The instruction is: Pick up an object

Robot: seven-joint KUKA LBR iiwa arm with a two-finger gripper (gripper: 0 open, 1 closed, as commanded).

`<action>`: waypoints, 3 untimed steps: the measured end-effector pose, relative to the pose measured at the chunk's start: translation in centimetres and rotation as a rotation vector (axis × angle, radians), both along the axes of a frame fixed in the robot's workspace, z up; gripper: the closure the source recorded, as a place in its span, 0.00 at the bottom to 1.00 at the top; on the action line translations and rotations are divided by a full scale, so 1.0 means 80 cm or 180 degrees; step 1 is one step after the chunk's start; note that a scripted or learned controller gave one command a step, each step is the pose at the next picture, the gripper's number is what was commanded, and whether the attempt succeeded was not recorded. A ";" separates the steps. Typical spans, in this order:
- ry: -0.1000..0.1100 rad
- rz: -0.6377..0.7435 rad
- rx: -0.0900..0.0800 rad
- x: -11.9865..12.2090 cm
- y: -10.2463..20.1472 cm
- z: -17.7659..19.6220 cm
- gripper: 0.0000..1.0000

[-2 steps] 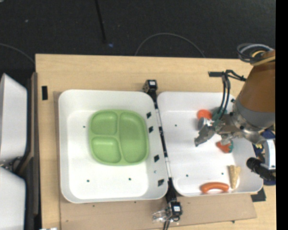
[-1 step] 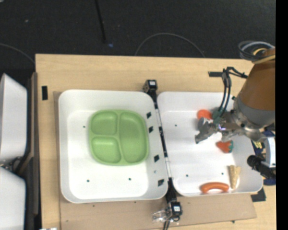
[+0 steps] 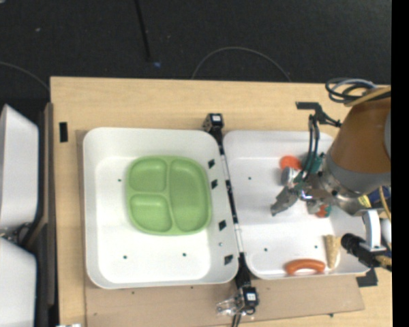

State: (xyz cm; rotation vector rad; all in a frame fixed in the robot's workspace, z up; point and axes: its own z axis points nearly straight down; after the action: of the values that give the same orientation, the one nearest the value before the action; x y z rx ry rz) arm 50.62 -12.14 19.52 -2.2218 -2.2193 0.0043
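My arm (image 3: 365,142) is hanging over the right bin (image 3: 259,251); my hand (image 3: 286,199) is reaching beside the orange-grey object (image 3: 288,163). Grip: cannot tell. Next, I judge, closing on it.

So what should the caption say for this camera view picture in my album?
Robot gripper reaches into the right bin; a green plate lies in the left bin.

A green divided plate (image 3: 169,195) takes up the middle of the left bin (image 3: 99,251), leaving open floor only around its edges. In the right bin (image 3: 259,251), the near-left floor lies open; an orange ring (image 3: 305,267) crowds the front wall.
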 end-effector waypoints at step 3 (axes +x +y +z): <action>-0.0019 -0.0024 0.0004 0.006 0.007 -0.105 1.00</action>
State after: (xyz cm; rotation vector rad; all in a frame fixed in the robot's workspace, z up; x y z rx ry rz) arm 51.11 -11.57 11.15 -2.2325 -2.2132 -0.0037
